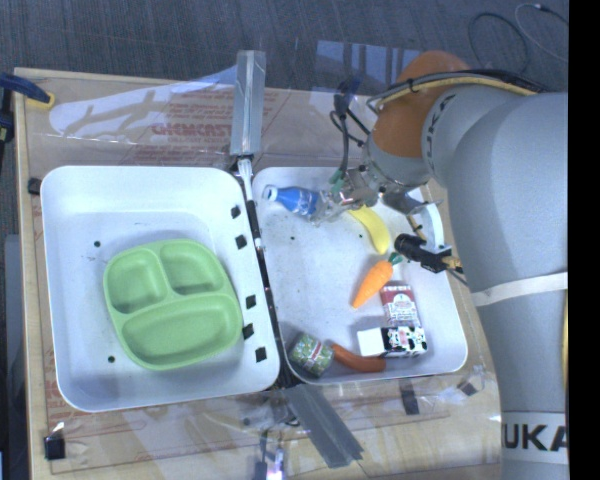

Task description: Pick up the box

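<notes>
Holding one box (398, 318), one carrot (371, 282), one banana (372, 228), right bin (310, 268), gripper (342, 200) opening unclear, one green tray (172, 304) left.

Legible markings. The arm's (520, 268) grey housing carries large black capitals at the lower right of the view, reading "UKA" (533, 436), the start of the word cut off by the housing's edge. The clear plastic sheet (130, 108) lying on the table (35, 408) behind the left bin (70, 208) bears faded red lettering, too pale and skewed to make out. The box (398, 318) in the right bin (280, 278) shows a red panel with small white print and a black-and-white patterned end; none of its words can be read at this size.
</notes>
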Robot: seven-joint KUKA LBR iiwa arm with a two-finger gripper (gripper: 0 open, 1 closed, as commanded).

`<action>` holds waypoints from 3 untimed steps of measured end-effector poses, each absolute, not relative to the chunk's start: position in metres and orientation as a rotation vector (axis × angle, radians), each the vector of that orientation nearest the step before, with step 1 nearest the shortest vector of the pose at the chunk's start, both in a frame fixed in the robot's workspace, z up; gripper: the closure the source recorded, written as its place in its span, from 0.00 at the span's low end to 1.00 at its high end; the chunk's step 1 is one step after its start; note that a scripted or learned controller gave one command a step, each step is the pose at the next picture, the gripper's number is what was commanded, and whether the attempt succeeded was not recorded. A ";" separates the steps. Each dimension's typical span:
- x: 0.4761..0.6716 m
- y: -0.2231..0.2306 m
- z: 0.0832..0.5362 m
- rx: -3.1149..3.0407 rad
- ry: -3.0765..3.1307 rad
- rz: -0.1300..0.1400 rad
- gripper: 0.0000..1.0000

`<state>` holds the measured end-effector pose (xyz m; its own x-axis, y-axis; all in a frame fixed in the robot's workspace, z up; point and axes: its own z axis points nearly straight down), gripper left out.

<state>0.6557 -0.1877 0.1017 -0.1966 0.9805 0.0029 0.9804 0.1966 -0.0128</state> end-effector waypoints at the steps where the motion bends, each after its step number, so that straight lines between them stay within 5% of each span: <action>1: 0.655 -0.078 0.193 -2.128 -2.310 0.000 1.00; 2: 0.657 -0.082 0.221 -2.411 -2.012 0.003 1.00; 3: 0.593 -0.152 0.195 -2.335 -2.098 0.005 1.00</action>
<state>0.5933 -0.1518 0.1950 0.1068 0.9943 -0.0004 0.9943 -0.1068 -0.0041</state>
